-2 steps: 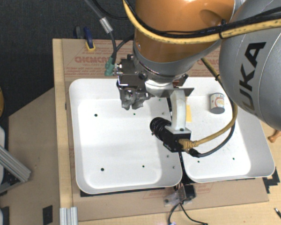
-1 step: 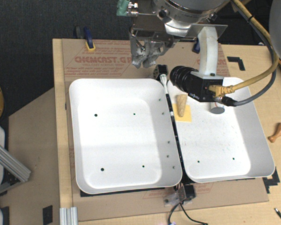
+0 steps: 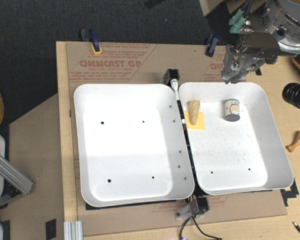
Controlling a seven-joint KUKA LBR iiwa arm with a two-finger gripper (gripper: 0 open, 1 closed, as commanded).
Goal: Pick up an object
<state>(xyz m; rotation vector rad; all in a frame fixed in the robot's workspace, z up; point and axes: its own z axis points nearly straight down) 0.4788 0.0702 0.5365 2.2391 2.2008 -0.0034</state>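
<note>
- Bench board (image 3: 140,59) carried two white bins, left bin (image 3: 125,144) and right bin (image 3: 250,154), side by side.
- Arm came in top right; gripper (image 3: 235,74) hung over the right bin's far rim, nothing seen between fingers, finger opening couldn't be told.
- Yellow pad (image 3: 197,122) lay in the right bin by its left wall, tan wedge (image 3: 193,110) on it.
- Small can (image 3: 231,109) lay in the right bin, just below the gripper, apart from it.
</note>
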